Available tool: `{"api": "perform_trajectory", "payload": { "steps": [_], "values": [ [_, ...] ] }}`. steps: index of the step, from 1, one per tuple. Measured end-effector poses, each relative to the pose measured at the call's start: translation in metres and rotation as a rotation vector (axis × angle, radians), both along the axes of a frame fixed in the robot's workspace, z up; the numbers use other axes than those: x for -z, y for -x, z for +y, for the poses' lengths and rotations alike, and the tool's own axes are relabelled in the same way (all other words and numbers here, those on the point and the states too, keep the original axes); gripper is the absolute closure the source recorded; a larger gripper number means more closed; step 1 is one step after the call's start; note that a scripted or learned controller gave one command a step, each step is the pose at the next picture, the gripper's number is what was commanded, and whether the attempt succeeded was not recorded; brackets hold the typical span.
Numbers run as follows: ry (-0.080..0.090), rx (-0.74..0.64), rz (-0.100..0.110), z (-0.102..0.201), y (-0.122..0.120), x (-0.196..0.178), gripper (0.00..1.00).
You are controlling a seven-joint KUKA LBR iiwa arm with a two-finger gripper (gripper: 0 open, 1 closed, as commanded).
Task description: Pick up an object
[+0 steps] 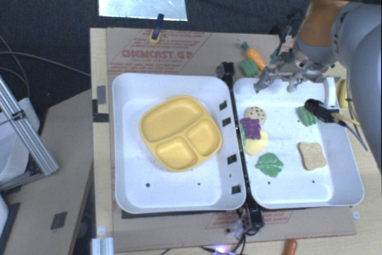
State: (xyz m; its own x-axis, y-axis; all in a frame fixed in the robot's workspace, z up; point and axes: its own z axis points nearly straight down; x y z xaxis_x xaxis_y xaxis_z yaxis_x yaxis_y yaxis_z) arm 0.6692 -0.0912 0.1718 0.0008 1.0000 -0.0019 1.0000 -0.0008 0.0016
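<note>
My gripper (276,84) hangs over the back edge of the right bin (340,188), its two fingers spread apart and open, with nothing between them. In that bin lie a chocolate-chip cookie (255,113), a purple bunch of grapes (251,128), a pale yellow piece (256,143), a green leaf (270,164), a slice of bread (312,156) and a small green piece (307,116). The cookie sits just in front of the gripper's left finger. A toy carrot (253,61) with a green top lies outside the bin, behind the gripper.
The left bin (128,188) holds a yellow divided tray (180,132). Black clips (227,122) line the wall between the two bins. Both bins rest on a cardboard sheet (161,51), with a blue marker (157,27) at its back edge.
</note>
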Motion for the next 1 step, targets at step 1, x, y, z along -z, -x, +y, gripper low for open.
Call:
{"api": "perform_trajectory", "payload": {
  "steps": [1],
  "values": [
    [-0.002,0.001,0.003,-0.0214,0.0329,0.0902,0.0]
  ]
}}
